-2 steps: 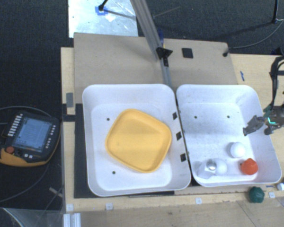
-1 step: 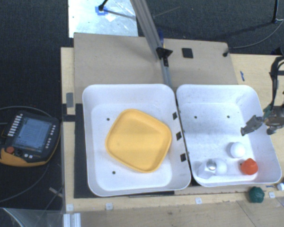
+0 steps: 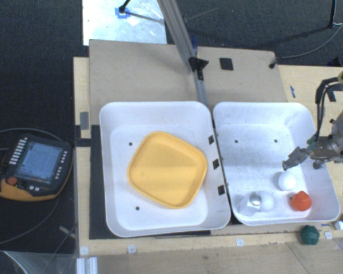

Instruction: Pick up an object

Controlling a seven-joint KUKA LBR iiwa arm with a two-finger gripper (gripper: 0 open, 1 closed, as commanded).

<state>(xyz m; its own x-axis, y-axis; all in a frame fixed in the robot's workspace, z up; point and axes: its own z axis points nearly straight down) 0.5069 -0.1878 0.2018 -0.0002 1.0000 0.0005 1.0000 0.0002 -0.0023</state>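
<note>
The end effector [image 3: 292, 160] is seen over the right bin [image 3: 257, 124], just above a smooth white ball [image 3: 286, 181]; its opening cannot be told. A red rounded object [image 3: 300, 201] is observed beside the ball, a shiny metallic piece [image 3: 254, 200] further left. A yellow squarish plate [image 3: 167, 169] is noted in the left bin [image 3: 117, 153].

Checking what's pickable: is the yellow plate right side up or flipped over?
Cannot tell for sure. The yellow plate lies flat in the left bin; its raised-looking centre suggests flipped.
</note>
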